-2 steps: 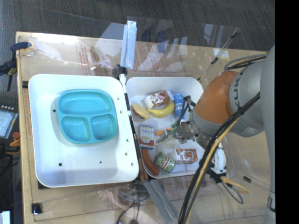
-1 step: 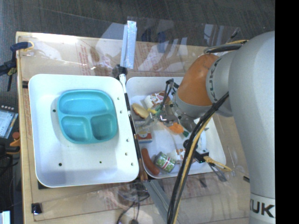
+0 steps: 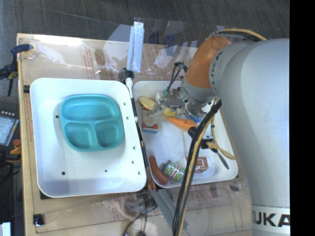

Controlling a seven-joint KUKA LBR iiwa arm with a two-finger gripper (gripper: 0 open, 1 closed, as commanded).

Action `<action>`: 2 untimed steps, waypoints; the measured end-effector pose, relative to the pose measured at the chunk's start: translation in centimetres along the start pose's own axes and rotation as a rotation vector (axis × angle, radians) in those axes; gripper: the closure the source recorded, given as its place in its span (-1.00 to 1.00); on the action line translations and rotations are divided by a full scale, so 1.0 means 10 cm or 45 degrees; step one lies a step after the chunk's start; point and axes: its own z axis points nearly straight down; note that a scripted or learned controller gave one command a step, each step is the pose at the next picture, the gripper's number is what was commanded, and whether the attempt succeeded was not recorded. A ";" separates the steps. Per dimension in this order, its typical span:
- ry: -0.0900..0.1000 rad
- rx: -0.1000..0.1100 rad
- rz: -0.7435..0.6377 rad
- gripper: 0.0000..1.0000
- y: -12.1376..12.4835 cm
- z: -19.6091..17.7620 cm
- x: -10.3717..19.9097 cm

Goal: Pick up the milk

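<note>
We see a teal divided plate (image 3: 93,121) in the left bin (image 3: 44,171); the right bin (image 3: 170,141) holds a carrot (image 3: 181,123), sausage (image 3: 158,170) and green can (image 3: 173,170).

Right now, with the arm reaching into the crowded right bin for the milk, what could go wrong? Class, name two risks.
1. Crowding: the milk carton stands close to the yellowish food piece and the carrot, so the gripper may nudge or grab a neighbour instead.
2. Cables: black and yellow cables hang across the right bin, and could snag or sweep the sausage and green can.
</note>
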 end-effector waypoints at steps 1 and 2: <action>0.005 0.002 -0.006 1.00 0.00 -0.10 0.02; -0.003 -0.025 -0.140 1.00 -0.57 -0.03 -0.14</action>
